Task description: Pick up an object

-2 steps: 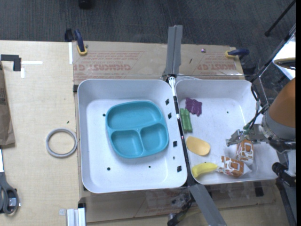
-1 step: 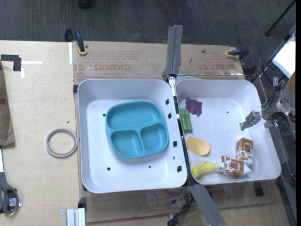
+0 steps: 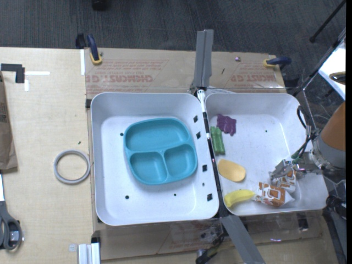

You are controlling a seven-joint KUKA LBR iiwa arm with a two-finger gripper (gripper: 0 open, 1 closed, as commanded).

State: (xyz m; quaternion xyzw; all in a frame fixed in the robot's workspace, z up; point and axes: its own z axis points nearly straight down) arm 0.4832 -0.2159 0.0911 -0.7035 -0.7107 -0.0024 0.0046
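The gripper (image 3: 285, 171) sits low in the right bin (image 3: 258, 100), near that bin's right wall and toward its near edge, with the arm (image 3: 333, 139) coming in from the right at a slant, its orange band just above the wrist. Whether the gripper is open or closed cannot be told, because its metal tip blends with the crinkled wrapper beneath it. Directly under and just nearer the camera than the tip lies an orange-and-white packet (image 3: 275, 193), the closest thing to the gripper and seemingly touching it; nothing shows it to be held. The packet looks soft and creased, with no clear long axis. To its left, almost touching it, a yellow banana (image 3: 238, 198) lies along the near wall, its length running roughly left to right. Further left and slightly farther back rests a yellow oval piece (image 3: 231, 170), and beyond that, against the divider, a green piece (image 3: 218, 140) lying front to back, with a purple piece (image 3: 226, 124) just behind it. The left bin (image 3: 104, 147) carries a blue divided plate (image 3: 160, 151), well apart from the gripper. The packet is judged the likely target, since a straight descent would meet it.
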